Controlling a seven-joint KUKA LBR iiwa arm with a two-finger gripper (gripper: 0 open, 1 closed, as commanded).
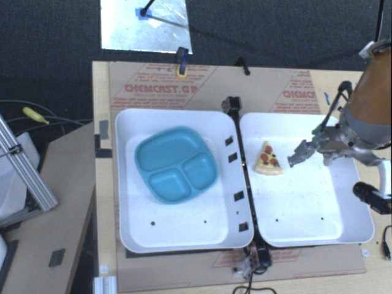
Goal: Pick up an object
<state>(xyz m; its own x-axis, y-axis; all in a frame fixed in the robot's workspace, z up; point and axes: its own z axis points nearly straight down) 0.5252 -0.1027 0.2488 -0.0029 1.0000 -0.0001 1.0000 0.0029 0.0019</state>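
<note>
One pizza slice (268,158) awaiting pickup.
Claw (298,156) at its 3 o'clock, approaching; grip state cannot be told; next, close in.

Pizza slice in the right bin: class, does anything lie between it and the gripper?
Nothing visible does. The pizza slice lies on bare white floor of the right bin, and the gripper sits just to its right, apart from it. The blue tray is in the other bin.
</note>
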